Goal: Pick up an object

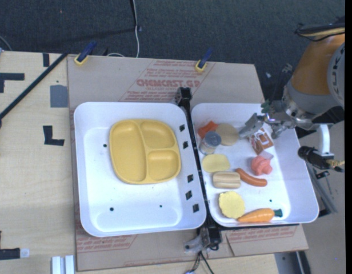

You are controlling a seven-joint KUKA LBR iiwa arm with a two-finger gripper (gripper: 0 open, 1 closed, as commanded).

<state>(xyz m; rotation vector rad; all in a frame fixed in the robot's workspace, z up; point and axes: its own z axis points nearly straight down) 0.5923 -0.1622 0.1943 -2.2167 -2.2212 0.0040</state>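
Tool (pixel 260 125) hovers low over the right bin (pixel 302 201), just above a brown-and-white packet (pixel 262 142). Can't tell tool opening or whether it grips anything. Toy food is clustered here as pick stock: carrot (pixel 257 215), sausage (pixel 251 178), hot dog bun (pixel 226 180). Left bin (pixel 96 210) carries a yellow divided tray (pixel 145 150), probably the drop side.

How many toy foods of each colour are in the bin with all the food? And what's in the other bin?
Right bin, by colour as far as the view shows:
Orange or red: 3 (carrot, sausage, wedge)
Yellow: 2
Tan: 2 (bun, round piece)
Pink: 1
Brown and white: 1
Grey-blue: 1
Total: 10

Left bin: 1 yellow divided plate
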